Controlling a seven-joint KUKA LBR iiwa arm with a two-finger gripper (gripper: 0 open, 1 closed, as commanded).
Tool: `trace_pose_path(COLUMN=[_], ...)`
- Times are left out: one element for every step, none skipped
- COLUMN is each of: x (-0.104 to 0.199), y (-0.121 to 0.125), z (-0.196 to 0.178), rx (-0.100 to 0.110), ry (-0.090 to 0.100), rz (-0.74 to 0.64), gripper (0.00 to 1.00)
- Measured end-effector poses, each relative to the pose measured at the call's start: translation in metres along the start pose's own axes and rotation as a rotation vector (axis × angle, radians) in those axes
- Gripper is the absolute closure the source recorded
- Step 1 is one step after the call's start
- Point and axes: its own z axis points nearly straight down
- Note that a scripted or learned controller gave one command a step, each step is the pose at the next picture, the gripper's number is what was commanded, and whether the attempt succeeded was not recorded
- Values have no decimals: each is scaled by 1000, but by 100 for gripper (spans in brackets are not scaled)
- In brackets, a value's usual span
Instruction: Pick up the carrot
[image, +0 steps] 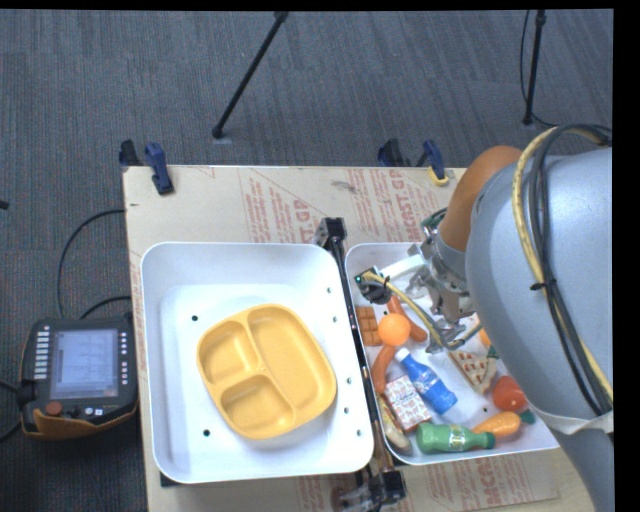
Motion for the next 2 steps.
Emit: trace_pose_path(x=[-94,-35], y=[24,-35], z=[0,-100], rx=[1,0], ry=[-1,1], rz=[-35,-1], gripper=[0,0])
